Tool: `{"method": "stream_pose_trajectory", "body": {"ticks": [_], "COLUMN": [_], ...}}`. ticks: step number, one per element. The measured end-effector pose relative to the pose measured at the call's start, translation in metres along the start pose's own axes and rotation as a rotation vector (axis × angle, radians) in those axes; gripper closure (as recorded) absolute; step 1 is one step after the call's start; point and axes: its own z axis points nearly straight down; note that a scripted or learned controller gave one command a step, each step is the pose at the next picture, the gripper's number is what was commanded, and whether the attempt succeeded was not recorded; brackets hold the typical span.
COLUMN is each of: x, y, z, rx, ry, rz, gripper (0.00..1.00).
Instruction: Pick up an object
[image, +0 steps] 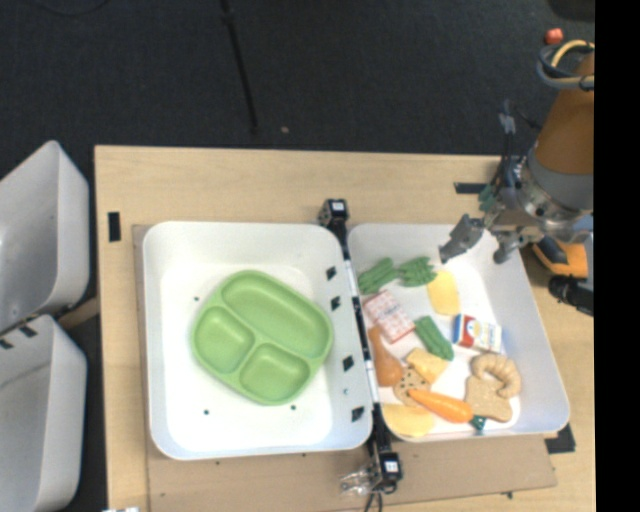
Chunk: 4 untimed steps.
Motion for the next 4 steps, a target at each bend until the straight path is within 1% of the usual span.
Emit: {"method": "stream_pose_trajectory", "body": {"ticks": [1,2,3,4], "x": [0.027,0.026,0.030,0.112], "y": [-0.079,-0.113,-0.111,-0.103], "z": [0.080,0.159,0.150,0.062], "rx": [0.013,-0.007,-0.003,-0.009], "ry": [0.004,-0.010,-0.001,0.003], "rz": [0.001,0.009,0.011,-0.010], "gripper": [0.00,0.00,1.00,1.00]}}
